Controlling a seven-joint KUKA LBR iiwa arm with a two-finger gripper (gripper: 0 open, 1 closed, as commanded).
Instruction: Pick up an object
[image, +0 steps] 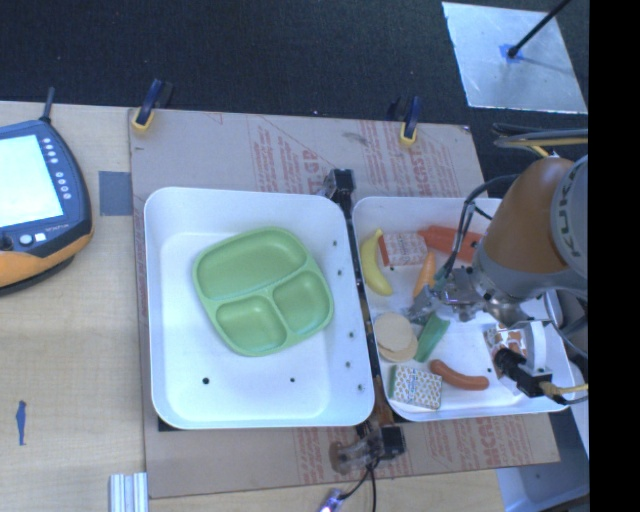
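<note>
The gripper (432, 303) is hanging low in the middle of the right bin (452, 408), its fingers slightly apart and clamping nothing. The green stick (432, 337) is lying just below the fingertips, nearly touching, its long axis running from upper right to lower left, beside the round bun (395, 337) toward the bin's left wall.
</note>
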